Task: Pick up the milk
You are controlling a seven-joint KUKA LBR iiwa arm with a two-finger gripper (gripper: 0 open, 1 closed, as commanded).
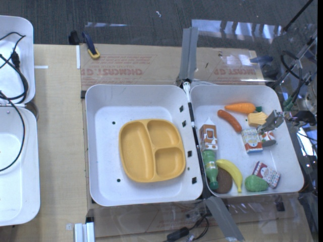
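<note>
At the lower edge of the right bin point(298, 178) lie, from left to right, a green bottle point(210, 169) standing on end along the bin's left wall, a brown round item point(223, 182) just beside it, a banana point(231, 171) curving over that item, a green lumpy piece point(256, 184), and a small red-and-white pack point(266, 174) tilted near the lower right corner.

Left of these, the left bin point(101, 150) holds one thing: a yellow tray point(151, 149) with three compartments, lying flat in the middle of the bin.

Higher in the right bin, a brown-and-white carton point(209, 137) lies along the left wall, touching the top of the bottle. In the middle right of this bin sits the milk point(252, 140), a small white carton with red on it, lying flat on the bin floor. The claw point(270, 123) sits just at the milk's upper right corner; whether it is open or closed cannot be told, and the milk rests on the floor rather than lifted.

Farther up, a sausage point(230, 120) lies on a slant, with a pale yellow piece point(257, 118) to its right, just beside the claw. A carrot point(241, 107) lies nearest the bin's far wall.

Both bins stand side by side on the desk point(55, 150), touching along their middle walls.
</note>
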